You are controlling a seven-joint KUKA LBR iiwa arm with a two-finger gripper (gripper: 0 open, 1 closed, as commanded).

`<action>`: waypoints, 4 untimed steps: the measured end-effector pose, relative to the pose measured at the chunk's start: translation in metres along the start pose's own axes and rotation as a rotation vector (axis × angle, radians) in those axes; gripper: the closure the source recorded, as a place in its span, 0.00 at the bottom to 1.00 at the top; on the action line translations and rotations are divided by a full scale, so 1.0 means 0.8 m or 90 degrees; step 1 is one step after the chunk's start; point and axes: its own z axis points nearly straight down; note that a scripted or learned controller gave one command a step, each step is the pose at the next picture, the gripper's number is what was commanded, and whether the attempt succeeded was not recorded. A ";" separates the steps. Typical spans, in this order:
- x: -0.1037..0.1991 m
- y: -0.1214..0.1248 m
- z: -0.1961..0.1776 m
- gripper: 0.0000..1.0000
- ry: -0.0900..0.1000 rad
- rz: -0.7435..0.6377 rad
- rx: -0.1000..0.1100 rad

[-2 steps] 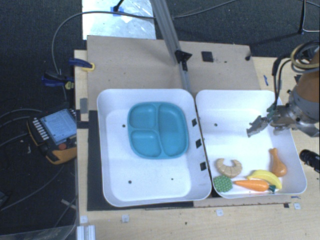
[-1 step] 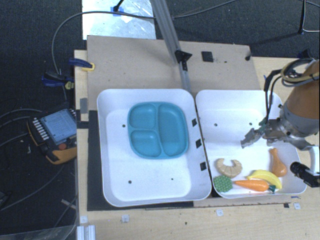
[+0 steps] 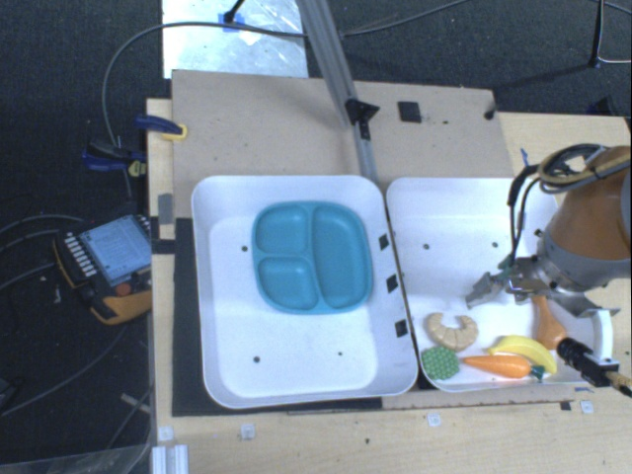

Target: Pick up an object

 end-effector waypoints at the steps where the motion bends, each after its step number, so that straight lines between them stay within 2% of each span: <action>1: -0.001 0.003 0.042 0.00 0.000 0.000 -0.004; 2: -0.001 0.006 0.026 1.00 -0.002 -0.001 -0.010; 3: 0.001 0.004 -0.029 1.00 -0.001 -0.003 -0.005; 4: 0.010 0.003 -0.088 1.00 -0.001 -0.003 -0.006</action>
